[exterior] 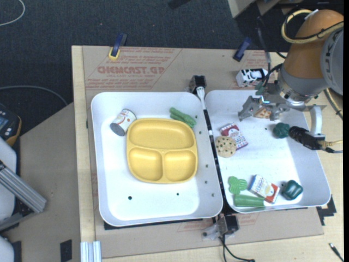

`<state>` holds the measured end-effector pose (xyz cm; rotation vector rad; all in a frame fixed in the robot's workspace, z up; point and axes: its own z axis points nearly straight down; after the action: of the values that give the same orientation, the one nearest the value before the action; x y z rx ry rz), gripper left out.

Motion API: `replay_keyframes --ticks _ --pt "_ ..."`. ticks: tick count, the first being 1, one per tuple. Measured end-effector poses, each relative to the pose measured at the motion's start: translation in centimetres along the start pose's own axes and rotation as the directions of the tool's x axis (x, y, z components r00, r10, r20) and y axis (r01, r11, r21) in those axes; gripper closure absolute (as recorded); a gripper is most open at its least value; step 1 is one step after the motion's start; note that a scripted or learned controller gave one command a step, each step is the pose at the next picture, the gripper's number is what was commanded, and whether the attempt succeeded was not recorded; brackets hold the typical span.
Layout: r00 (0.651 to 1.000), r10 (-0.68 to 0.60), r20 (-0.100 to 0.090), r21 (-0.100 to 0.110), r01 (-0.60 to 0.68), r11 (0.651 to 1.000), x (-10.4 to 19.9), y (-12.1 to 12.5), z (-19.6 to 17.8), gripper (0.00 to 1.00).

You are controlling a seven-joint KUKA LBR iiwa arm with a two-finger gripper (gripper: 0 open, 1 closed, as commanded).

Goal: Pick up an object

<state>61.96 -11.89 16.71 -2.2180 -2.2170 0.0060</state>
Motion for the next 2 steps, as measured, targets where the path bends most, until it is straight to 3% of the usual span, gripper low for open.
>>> replay_keyframes --ticks 1,2 --pt "1.000 0.000 0.000 0.001 0.000 1.000 -0.8 -0.5 5.7 0.00" --pt "1.000 -0.001 -0.002 -0.010 0.001 1.000 -0.8 -0.2 7.8 0.00"
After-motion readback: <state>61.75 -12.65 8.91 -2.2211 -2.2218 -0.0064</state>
